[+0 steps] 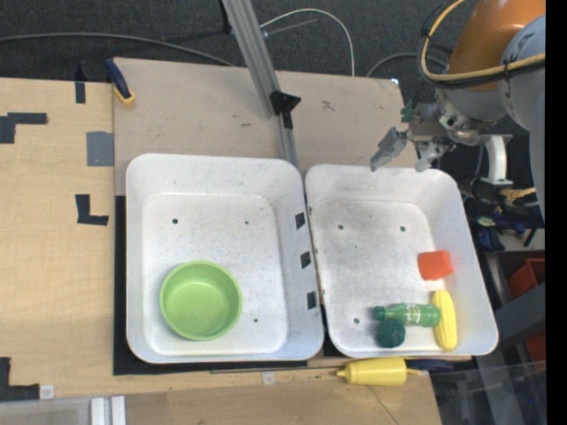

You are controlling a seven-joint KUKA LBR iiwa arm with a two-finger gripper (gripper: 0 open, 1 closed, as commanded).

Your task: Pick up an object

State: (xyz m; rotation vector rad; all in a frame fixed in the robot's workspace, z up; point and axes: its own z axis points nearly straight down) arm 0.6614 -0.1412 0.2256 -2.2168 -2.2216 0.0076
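The arm [496, 34] is coming in from the right side, hanging up by the far right corner of the bench. Orange band is sitting above the wrist, which is angling down and left. The gripper [406, 149] is hovering with both fingers [386, 153] spread apart, nothing between them.

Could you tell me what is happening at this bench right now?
A grey robot arm with an orange band reaches in from the right, its pincer open and holding nothing above the far rim of the right white bin. That bin holds an orange block, a yellow banana-shaped toy and a green plastic bottle. The left white bin holds a round green bowl. Nothing is picked up yet.
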